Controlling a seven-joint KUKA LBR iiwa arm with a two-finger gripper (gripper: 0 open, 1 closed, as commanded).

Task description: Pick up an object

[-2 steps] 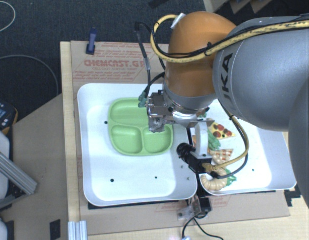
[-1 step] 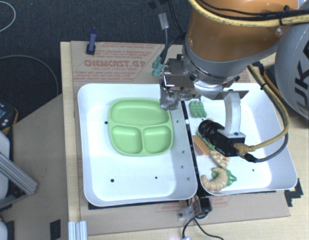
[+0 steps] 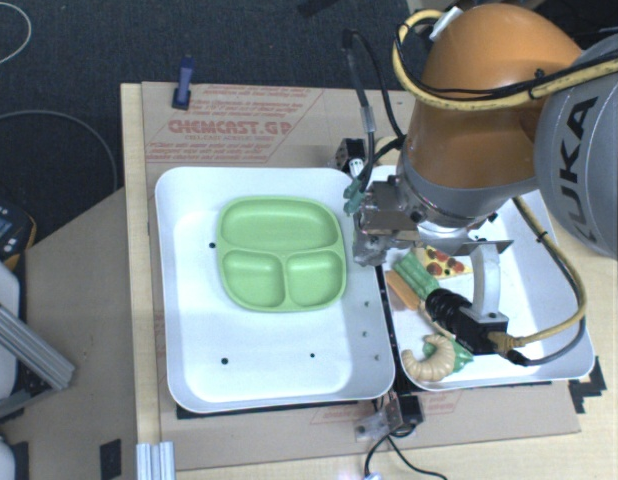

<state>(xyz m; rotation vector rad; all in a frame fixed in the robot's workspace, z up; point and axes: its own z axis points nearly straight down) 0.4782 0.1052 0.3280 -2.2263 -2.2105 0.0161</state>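
Observation:
My gripper (image 3: 382,238) hangs low over the left side of the right bin (image 3: 564,298), close to the wall between the two bins, and the arm's big orange band and grey wrist cover most of it. Just beside and below it lie a pizza-slice toy (image 3: 442,263), a green piece (image 3: 420,276) and an orange-brown stick (image 3: 400,290). A beige curved toy (image 3: 435,358) rests at the bin's near edge. A white curved piece (image 3: 486,280) lies to the right of the pizza slice. Nothing shows in the gripper's grasp.
The left bin (image 3: 279,363) holds a green three-compartment plate (image 3: 282,253) in its upper half. A small blue thing (image 3: 183,83) sits on the cardboard behind the bins. The arm hides the back of the right bin.

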